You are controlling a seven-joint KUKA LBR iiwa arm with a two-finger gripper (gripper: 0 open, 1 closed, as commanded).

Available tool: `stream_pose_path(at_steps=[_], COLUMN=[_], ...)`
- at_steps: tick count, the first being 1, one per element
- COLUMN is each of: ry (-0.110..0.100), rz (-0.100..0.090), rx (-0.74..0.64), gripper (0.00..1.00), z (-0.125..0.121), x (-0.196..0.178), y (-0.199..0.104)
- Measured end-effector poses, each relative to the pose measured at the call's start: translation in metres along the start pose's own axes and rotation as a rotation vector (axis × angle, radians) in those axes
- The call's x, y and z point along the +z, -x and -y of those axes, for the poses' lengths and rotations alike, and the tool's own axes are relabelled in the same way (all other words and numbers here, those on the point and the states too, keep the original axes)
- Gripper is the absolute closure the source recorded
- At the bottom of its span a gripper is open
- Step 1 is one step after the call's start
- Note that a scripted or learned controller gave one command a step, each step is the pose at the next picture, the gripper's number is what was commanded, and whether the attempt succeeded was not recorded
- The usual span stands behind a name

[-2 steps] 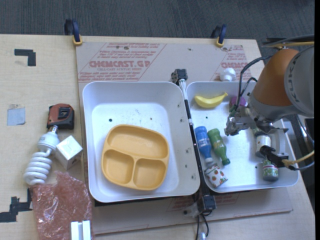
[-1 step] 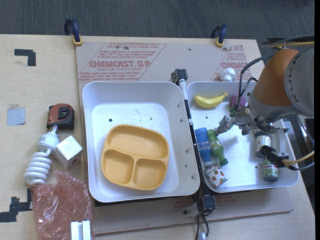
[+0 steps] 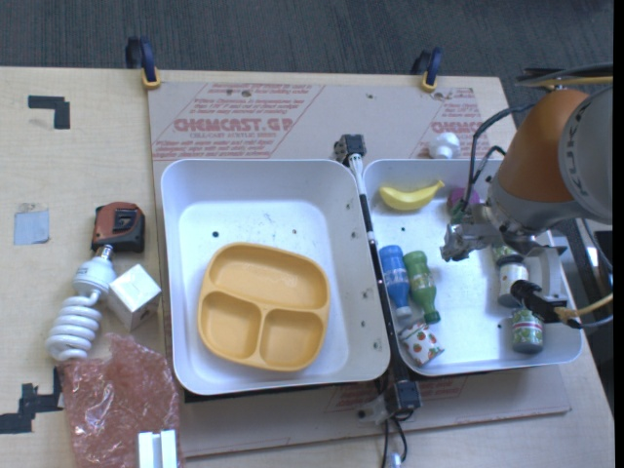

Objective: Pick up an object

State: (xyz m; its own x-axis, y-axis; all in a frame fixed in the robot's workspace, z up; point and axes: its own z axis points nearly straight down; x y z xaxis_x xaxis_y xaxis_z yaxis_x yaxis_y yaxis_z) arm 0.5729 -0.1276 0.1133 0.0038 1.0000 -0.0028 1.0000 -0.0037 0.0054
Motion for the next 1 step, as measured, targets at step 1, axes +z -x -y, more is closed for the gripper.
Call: stream_pose_path(at_steps=[1], ry=[0.002], rz=[0.004], rx=[0.001], gripper=[0.00], z=[-0.0002], x=[-0.0006], y=[0.0016])
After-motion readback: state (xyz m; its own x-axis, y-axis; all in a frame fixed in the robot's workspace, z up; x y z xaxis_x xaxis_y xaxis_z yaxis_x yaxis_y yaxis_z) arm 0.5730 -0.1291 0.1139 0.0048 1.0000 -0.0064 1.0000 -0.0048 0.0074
